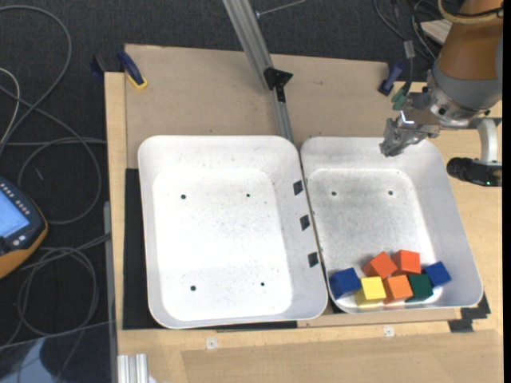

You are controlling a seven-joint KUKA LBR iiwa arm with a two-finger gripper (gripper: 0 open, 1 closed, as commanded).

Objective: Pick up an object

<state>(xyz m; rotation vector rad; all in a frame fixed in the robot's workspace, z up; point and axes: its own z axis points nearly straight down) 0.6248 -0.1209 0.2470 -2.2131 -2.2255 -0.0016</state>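
Setting: dark carpeted floor (64,46) strewn with black cables (40,134), on which stands a plywood bench (200,78).

Item 1. At 9 o'clock, off the bench, we record a handheld pendant (14,223) with an orange body and a lit blue screen.

Item 2. At 11 o'clock, a blue and yellow clamp (132,69) on the bench's far corner.

Item 3. Left white bin (160,154), shallow, with 4 dark dots on its speckled floor.

Item 4. A grey metal rail (254,46) running from 12 o'clock down to the seam between the 2 bins, with a black bracket partway along.

Item 5. Right white bin (351,158), touching the left one along the seam. At its 5 o'clock corner we count a tight cluster of blocks: blue block (344,281), yellow block (372,289), 3 orange blocks (383,263), green block (420,285), and a second blue block (437,274), pressed together against the near wall.

Item 6. Gripper (397,140), at 2 o'clock, over the right bin's far rim, well apart from the blocks. Whether it is released or clenched we cannot tell; nothing is seen between its fingers. Above it, the arm's orange band (471,42).

Item 7. Blue clamp (391,76) at 1 o'clock.
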